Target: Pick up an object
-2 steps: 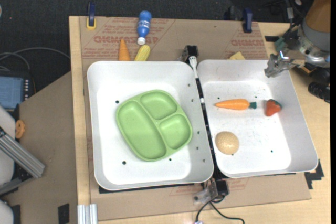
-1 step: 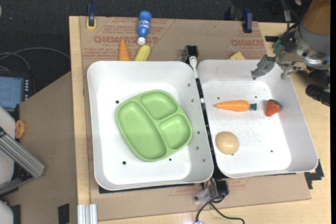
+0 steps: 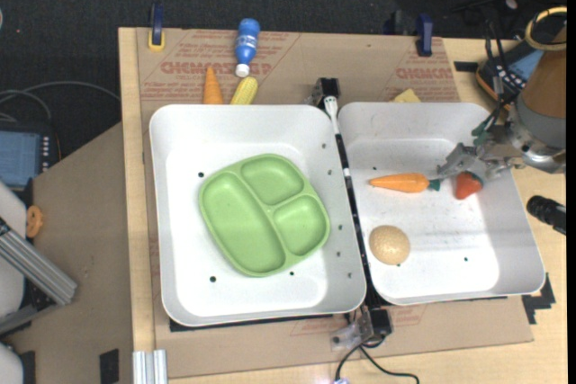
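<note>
An orange carrot (image 3: 399,183) with a green end lies in the right bin (image 3: 504,279), near its middle. Just right of the carrot sits a small red object (image 3: 467,186). A tan round object (image 3: 390,244) rests nearer the front left of that bin. My gripper (image 3: 470,165) hangs low at the bin's right side, directly behind the red object and almost touching it. Nothing visibly sits in the gripper.
The left bin (image 3: 180,139) holds a green three-section plate (image 3: 263,213). Behind the bins on the cardboard lie a blue and white bottle (image 3: 246,45), an orange piece (image 3: 211,87) and a yellow piece (image 3: 244,90). A black divider (image 3: 342,166) separates the bins.
</note>
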